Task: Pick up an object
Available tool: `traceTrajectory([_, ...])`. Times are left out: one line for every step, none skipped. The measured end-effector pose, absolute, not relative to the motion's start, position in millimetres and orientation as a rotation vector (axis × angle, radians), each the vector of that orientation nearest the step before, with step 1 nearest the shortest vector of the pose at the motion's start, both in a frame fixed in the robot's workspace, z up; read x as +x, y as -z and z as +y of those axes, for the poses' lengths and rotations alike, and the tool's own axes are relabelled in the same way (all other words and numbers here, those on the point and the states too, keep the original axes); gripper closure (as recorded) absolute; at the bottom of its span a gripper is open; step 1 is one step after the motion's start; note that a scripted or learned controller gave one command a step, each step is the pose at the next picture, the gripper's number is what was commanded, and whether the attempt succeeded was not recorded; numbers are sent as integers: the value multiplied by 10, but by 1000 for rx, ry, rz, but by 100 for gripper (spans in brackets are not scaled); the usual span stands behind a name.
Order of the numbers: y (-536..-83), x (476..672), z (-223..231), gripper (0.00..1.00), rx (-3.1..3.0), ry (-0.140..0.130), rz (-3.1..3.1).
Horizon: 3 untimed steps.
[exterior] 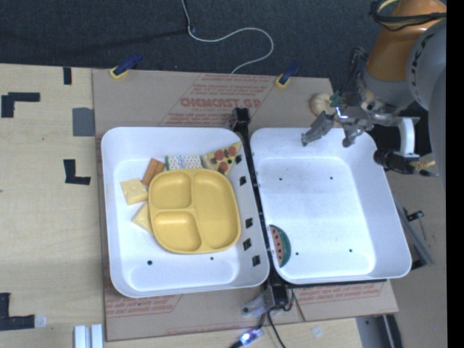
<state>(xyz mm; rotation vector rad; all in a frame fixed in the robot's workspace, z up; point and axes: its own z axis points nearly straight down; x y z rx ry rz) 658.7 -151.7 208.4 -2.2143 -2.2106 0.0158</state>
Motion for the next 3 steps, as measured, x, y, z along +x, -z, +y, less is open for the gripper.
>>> traceTrajectory([-2180, 6616, -1515, 0, -2219, -2, -2222])
traceTrajectory([-1538, 6649, -1494, 0, -2215, -8, -2221])
traceTrajectory([-891, 6665, -1496, 0, -2215, -9, -2221])
